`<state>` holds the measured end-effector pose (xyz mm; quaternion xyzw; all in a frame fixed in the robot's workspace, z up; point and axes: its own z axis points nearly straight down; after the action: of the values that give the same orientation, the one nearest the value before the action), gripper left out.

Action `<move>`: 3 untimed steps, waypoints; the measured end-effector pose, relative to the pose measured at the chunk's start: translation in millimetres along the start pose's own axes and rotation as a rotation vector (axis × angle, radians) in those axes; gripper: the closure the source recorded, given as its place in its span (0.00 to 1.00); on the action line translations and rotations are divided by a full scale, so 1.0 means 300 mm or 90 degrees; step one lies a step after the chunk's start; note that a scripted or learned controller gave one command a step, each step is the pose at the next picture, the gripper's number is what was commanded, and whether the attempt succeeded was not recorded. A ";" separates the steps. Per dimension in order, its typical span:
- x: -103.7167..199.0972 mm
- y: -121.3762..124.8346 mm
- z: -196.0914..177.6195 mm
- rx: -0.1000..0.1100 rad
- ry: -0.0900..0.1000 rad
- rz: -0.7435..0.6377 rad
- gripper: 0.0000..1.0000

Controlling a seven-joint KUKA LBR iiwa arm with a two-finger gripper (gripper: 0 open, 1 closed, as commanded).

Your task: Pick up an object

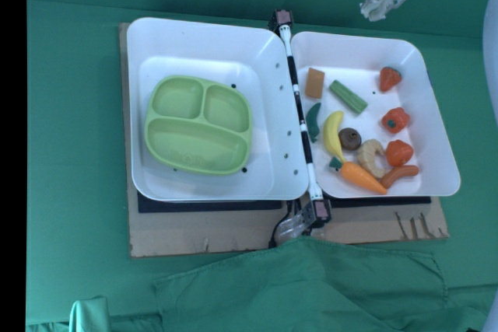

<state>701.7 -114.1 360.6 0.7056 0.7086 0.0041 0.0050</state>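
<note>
Your end effector (383, 2) hangs at about one o'clock in the camera view, above the far rim of the right bin (440, 167) and well apart from everything inside it; you cannot tell from here whether it is apart or together, and nothing shows in its grasp. The things to pick from all lie in that right bin: a strawberry (390, 78) at two o'clock, a green stick (348, 96) and an orange block (314, 82) nearer the divider, and a banana (334, 133) toward the middle. A carrot (358, 176), a pale ring-shaped piece (371, 157) and a sausage (399, 176) crowd together at five o'clock. The left bin (140, 167) holds a green divided plate (198, 124). No pick has begun, by the look of it. The risk is that crowded corner: come down there and you may nudge neighbours, or close on two pieces and lose both. The rounded toys could also roll out of a pinch. The strawberry or green stick, lying apart, looks safer.
</note>
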 end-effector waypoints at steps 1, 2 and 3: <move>0.090 -0.001 -0.137 0.002 0.000 0.002 1.00; 0.162 -0.001 -0.190 0.003 0.000 0.003 1.00; 0.047 -0.001 -0.399 0.000 -0.001 0.006 1.00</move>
<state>699.8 -99.7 480.3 0.7088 0.7054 0.0032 0.0056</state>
